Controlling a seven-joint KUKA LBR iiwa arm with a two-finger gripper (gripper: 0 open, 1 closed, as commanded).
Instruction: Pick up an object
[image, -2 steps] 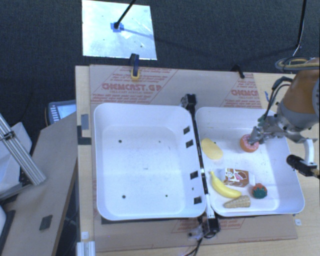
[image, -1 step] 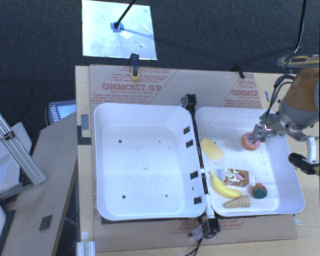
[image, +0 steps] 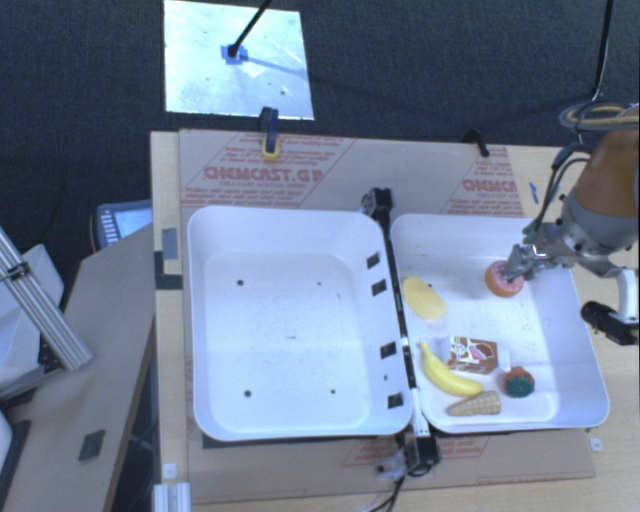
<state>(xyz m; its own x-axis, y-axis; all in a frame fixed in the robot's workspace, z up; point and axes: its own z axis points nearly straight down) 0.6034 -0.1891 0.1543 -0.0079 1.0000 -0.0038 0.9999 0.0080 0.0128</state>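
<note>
Dark carpet surrounds a pale wooden bench (image: 120, 300) bearing two shallow white bins on a printed board. Left bin (image: 290, 320): smooth plastic. Right bin (image: 560, 330) holds the objects.

Arm (image: 605, 190) enters from the right, orange band above the wrist, angled down-left over the right bin. Gripper (image: 520, 262) sits at a pink ring-shaped donut (image: 504, 280), touching its upper right edge; whether it grips the donut cannot be told.

Yellow oval piece (image: 424, 299) near the divider. Curved banana (image: 447, 372), long axis running upper left to lower right. Small printed carton (image: 472, 355) beside it. Tan ridged wedge (image: 475, 404), tip pointing left. Red-green bumpy ball (image: 518, 381).
</note>
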